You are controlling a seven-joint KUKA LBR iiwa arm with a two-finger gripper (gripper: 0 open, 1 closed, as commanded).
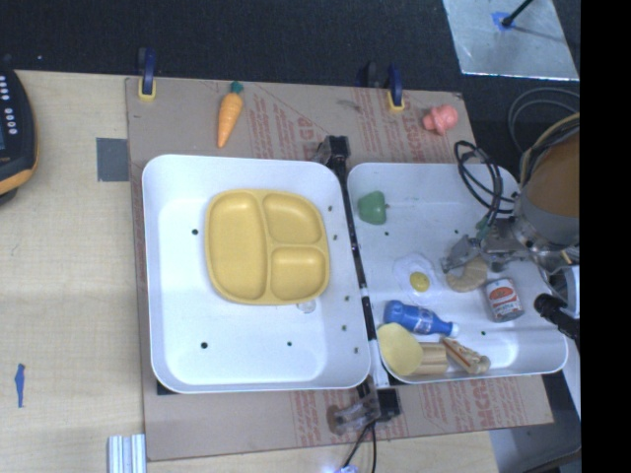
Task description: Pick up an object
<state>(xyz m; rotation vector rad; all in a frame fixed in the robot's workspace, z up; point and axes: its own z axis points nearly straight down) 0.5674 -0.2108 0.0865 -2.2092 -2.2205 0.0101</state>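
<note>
**Two white bins, with the gripper low in the right one**

At the far left edge a dark device with an orange rim [12,126] is seen on the pale wooden bench [69,294]. A brown cardboard sheet [296,116] is laid under both bins and is fixed at the back with blue and yellow clamps [147,72]. On this sheet, behind the left bin, a small toy carrot [229,116] is lying.

The left bin [177,353] is a shallow white tray with rounded corners and a smooth surface. In it a yellow plastic plate [266,245] with three compartments is placed.

The right bin [424,180] is of the same kind. Near its back left corner a green toy pepper [372,207] is seen. Towards the front, a fried egg toy [419,279], a blue bottle [416,317] on its side, a pale yellow round piece [396,345] and a brown bread-like item [449,358] are found close together. A small can with a red label [504,300] is lying further right. Behind the bin a pink toy [441,118] is resting on the cardboard.

The gripper [476,257] is lowered just over a tan object [465,278], beside the can. Whether the tan object is grasped cannot be told.
</note>
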